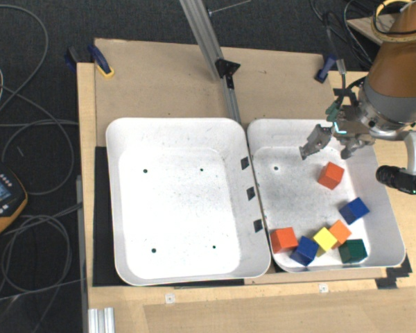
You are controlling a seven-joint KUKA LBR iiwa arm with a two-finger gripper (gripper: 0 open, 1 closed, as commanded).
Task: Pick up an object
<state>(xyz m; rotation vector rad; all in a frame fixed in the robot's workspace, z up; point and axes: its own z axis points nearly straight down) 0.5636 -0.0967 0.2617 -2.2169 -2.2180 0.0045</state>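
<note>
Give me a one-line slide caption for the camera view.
Open gripper hovers above an orange block in the right bin, other blocks clustered at its near edge.

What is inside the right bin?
The right bin holds seven blocks: three orange, two blue, one yellow, one green. The arm covers its far right corner.

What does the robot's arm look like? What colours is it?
The arm is round and thick, grey with an orange band on top. Its gripper has two grey metal fingers, and thin black and green wires run beside the wrist.
</note>
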